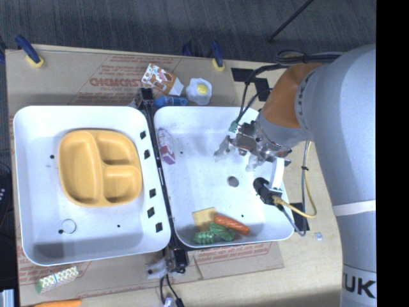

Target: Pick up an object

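End effector (238,147) hovers over the right bin (192,190), fingers spread, pinching nothing. We judge the pick not begun; carrot (231,223) lies apart, untouched.

— Behind the two bins (148,117)?
— Printed brown cardboard (96,75), held by blue clamps (29,48) at the far edge. On it, close together: a small tilted carton (156,78), a white and yellow round piece (199,91), and something blue (169,101) just beside the bin rims.
— And in front?
— A patterned wrapped packet (57,278) near the left corner. Further back, dark carpet (128,11), crossed by a thin black rod (300,11).
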Controlling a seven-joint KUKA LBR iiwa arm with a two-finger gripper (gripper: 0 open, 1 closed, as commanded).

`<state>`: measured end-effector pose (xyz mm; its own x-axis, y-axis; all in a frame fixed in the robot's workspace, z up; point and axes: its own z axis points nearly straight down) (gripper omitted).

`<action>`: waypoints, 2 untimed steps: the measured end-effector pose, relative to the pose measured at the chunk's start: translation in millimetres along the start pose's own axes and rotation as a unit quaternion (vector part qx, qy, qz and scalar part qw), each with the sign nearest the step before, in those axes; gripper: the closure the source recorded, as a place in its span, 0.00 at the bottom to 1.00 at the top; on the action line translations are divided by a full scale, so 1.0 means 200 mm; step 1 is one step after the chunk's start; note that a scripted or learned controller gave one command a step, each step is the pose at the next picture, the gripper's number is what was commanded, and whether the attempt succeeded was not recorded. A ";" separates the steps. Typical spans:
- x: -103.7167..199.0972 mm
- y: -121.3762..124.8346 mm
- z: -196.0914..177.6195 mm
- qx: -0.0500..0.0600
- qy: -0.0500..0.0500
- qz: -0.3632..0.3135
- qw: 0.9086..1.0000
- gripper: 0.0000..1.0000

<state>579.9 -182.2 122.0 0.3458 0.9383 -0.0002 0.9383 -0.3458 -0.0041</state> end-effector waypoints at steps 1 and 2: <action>0.12 0.34 0.15 -0.001 0.000 -0.101 0.995 0.00; -0.08 -0.17 0.10 0.001 0.000 0.004 1.000 0.00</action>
<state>542.3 -186.0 103.1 0.3540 0.9353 0.0001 0.9352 -0.3540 -0.0058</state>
